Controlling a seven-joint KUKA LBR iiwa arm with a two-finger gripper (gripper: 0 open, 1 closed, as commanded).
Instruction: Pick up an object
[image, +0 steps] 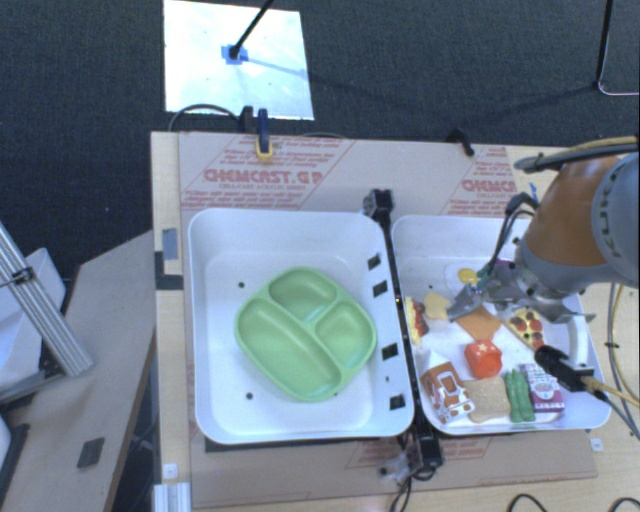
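Leftward, green divided plate (305, 332) alone in left bin (215, 250), untouched. Right bin (430, 240) holds the clutter: yellow piece (437, 306), tan cracker (479, 324), red block (483, 359), green piece (519, 395). Gripper (468, 300) low over the yellow piece and cracker; spread or pinched, cannot tell. Step: reaching, nothing lifted. Next likely calls for closing on one piece, then a straight lift

Printed text: "CHEMCAST GP" in red capitals on the protective sheet (300, 170) covering the bench board, legible at the board's far edge above the left bin (200, 300). Same red wording repeated at the far right corner, partly hidden by the arm (580, 220). Lettering on small packets in right bin (430, 240): too small to read.
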